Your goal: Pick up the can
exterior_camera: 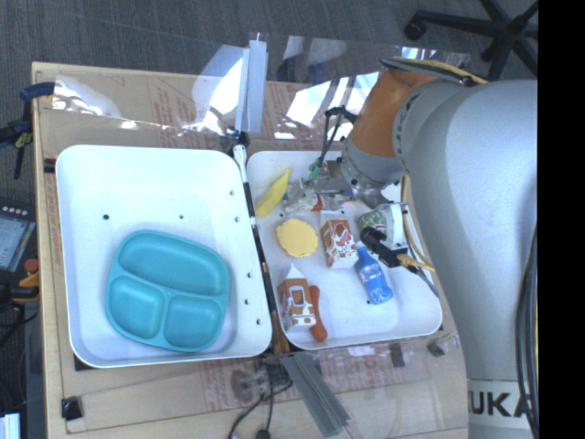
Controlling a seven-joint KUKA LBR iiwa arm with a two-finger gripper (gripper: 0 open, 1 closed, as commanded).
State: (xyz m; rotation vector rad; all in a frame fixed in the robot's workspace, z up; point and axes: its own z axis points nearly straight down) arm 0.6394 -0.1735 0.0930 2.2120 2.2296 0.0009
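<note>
The can (376, 219), greenish with a pale label, lies at the right side of the right bin (411, 314), partly under the arm's wrist. My gripper (319, 187) is low over the back of the right bin, between a yellow banana (272, 193) and the can, to the can's upper left. The grey wrist and orange band above it hide much of that corner. Nothing can be seen held in the gripper.
The right bin also holds a round yellow disc (297, 238), a small red-and-white carton (338, 242), a blue bottle (373, 278), a brown carton (296, 303) and an orange stick (316, 316). A teal divided plate (167, 289) lies in the left bin (137, 181).
</note>
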